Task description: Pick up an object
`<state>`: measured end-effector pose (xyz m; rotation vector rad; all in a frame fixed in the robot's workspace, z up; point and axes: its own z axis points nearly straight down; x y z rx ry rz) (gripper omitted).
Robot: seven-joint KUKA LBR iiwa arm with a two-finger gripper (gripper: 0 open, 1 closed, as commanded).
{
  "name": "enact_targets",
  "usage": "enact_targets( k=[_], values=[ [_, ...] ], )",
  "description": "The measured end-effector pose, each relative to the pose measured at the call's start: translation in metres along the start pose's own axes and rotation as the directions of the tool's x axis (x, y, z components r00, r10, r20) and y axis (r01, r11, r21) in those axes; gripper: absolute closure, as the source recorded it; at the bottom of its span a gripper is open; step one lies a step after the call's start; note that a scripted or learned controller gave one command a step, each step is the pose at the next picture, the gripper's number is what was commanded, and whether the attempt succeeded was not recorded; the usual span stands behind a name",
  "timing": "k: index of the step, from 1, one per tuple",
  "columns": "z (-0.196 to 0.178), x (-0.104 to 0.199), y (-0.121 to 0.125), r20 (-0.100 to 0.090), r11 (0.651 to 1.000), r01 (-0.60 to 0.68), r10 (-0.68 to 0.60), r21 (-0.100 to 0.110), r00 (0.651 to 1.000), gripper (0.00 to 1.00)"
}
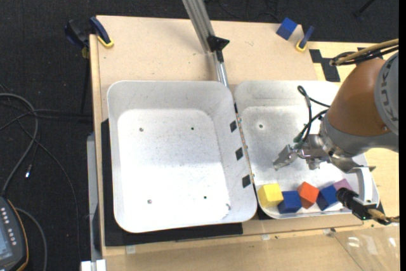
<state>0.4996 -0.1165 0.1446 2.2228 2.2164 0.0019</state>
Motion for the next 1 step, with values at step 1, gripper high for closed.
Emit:
enact_targets(
  k=[1],
  values=[
    [-0.0076, -0.0171, -0.01, 0.0, 1.0, 0.0, 0.0, 0.001, 1.0, 0.0]
  ],
)
